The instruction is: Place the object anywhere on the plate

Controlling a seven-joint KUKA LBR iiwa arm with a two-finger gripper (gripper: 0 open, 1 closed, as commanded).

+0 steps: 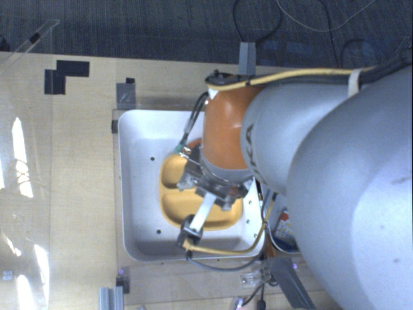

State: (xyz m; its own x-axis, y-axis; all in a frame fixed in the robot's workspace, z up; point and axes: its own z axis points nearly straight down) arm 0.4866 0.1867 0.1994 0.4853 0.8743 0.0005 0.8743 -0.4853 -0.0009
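A yellow plate (pixel 170 174) lies in the left white bin (pixel 132 173), right of the bin's middle. My gripper (pixel 210 187) hangs straight over the plate's right part, and the orange wrist band and grey arm hide much of the plate. At the plate's far edge a small green and red thing (pixel 183 150) peeks out beside the wrist. What it is, and whether it touches the gripper, I cannot tell.
The arm covers nearly all of the right bin. A sliver of a blue, white and red item (pixel 284 228) shows there. The left bin's bare white floor (pixel 139 218) shows to the left of and in front of the plate. Pale bench (pixel 71 192) lies to the left.
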